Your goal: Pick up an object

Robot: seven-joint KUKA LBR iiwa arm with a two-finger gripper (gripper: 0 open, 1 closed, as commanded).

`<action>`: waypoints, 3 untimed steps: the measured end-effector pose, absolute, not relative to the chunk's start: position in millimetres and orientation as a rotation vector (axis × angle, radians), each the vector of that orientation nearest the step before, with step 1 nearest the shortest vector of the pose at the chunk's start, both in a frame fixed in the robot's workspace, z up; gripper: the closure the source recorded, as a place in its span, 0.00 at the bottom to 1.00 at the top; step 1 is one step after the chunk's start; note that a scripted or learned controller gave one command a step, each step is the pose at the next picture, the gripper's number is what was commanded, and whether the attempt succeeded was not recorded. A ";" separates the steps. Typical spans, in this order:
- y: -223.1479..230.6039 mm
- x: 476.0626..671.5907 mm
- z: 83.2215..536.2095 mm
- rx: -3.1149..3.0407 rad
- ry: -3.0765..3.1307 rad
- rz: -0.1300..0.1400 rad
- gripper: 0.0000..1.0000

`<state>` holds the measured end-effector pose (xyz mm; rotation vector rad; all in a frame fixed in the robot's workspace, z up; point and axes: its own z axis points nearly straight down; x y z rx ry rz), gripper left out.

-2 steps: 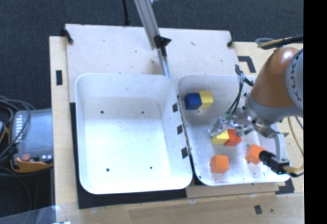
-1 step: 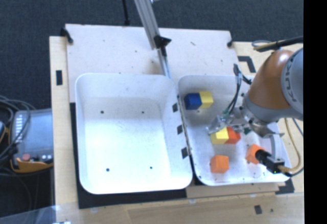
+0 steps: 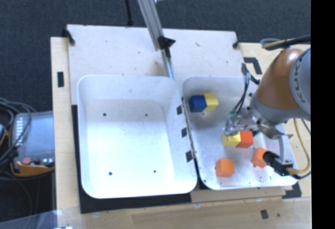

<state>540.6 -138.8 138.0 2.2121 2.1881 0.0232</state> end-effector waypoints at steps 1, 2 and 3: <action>-141.4 552.2 191.1 2.214 2.221 0.003 1.00; -134.9 550.0 239.5 2.212 2.222 0.005 1.00; -136.3 551.5 293.6 2.212 2.221 0.006 1.00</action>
